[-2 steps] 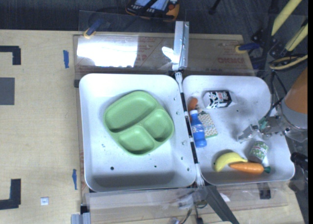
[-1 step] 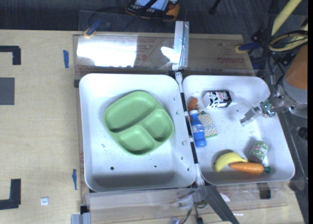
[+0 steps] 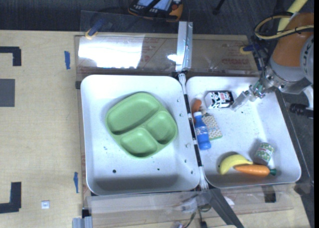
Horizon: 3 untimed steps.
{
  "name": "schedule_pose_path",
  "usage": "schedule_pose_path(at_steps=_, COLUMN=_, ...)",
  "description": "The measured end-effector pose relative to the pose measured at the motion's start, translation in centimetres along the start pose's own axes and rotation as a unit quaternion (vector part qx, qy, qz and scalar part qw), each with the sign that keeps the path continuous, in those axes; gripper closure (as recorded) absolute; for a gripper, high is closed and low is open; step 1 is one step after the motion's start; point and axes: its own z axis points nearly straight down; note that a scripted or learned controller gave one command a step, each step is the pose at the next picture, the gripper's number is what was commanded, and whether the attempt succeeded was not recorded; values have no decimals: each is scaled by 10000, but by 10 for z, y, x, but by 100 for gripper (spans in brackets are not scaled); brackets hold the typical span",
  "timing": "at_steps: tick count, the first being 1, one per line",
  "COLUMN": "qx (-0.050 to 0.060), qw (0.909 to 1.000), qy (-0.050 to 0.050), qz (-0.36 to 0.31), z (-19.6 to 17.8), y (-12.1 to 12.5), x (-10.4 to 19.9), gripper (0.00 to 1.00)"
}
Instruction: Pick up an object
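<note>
The right bin (image 3: pixel 279 122) holds several items. A black-and-white carton (image 3: pixel 219 98) lies near its back wall, with a small orange-brown piece (image 3: pixel 197 105) to its left. A blue bottle (image 3: pixel 202 132) lies along the left wall beside a patterned packet (image 3: pixel 214 128). At the front sit a yellow banana (image 3: pixel 232 162), an orange carrot (image 3: pixel 253 170) and a small green-and-white can (image 3: pixel 264 152). My gripper (image 3: pixel 242 99) hangs low over the back of this bin, just right of the carton, with nothing visibly held.
The left bin (image 3: pixel 94 97) carries a green divided plate (image 3: pixel 141 123). A metal divider (image 3: pixel 185 48) and clear panels stand behind the bins. My arm (image 3: pixel 291 55) comes in over the right bin's back right corner. Bare floor of the right bin lies mid-right.
</note>
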Motion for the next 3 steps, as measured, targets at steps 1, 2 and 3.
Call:
schedule_pose_path(at_steps=1, qx=-7, qw=10000, qy=-83, qz=-16, z=-11, y=0, x=-3, gripper=100)
schedule_pose_path(at_steps=2, qx=27, qw=10000, qy=-18, qz=-26, z=-10, y=0, x=1, gripper=0)
schedule_pose_path(at_steps=3, qx=-90, qw=9997, qy=-150, qz=180, z=-59, y=43, x=88, gripper=0)
